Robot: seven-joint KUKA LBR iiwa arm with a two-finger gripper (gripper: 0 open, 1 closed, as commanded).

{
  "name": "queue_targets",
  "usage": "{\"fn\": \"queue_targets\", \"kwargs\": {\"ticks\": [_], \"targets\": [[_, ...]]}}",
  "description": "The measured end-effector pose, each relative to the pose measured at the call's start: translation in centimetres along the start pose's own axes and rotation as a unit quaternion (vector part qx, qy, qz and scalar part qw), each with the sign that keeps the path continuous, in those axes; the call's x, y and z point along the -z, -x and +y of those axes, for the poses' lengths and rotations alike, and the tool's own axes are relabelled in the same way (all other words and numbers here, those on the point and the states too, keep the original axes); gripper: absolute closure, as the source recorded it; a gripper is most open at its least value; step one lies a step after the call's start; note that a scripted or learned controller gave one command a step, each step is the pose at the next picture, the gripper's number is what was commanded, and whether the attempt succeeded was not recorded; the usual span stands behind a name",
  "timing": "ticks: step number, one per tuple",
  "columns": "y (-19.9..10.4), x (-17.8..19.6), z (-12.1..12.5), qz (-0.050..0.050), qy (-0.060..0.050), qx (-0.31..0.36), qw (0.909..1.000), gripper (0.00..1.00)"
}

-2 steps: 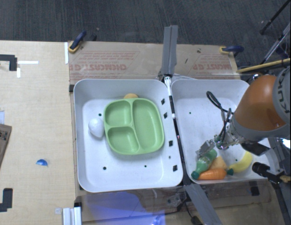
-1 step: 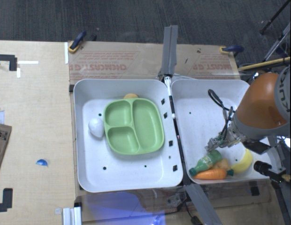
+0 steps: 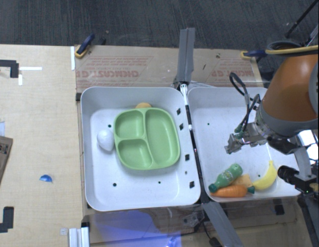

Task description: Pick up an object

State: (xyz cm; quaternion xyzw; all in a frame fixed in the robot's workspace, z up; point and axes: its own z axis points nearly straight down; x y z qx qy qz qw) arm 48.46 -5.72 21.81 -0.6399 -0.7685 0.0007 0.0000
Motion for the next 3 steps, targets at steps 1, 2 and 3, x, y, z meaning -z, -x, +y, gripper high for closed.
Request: {"fn": "queue_targets", "kwargs": {"ticks": [1, 2, 3], "targets": [[0.0, 0.0, 0.0, 0.000, 0.000, 0.000, 1.0000, 0.00], [4.9, -6.9, -1.7, 0.000, -0.001, -0.024, 0.9997, 0.00], [4.8, -12.7, -1.7, 0.001, -0.001, -0.049, 0.9988, 0.00]]}}
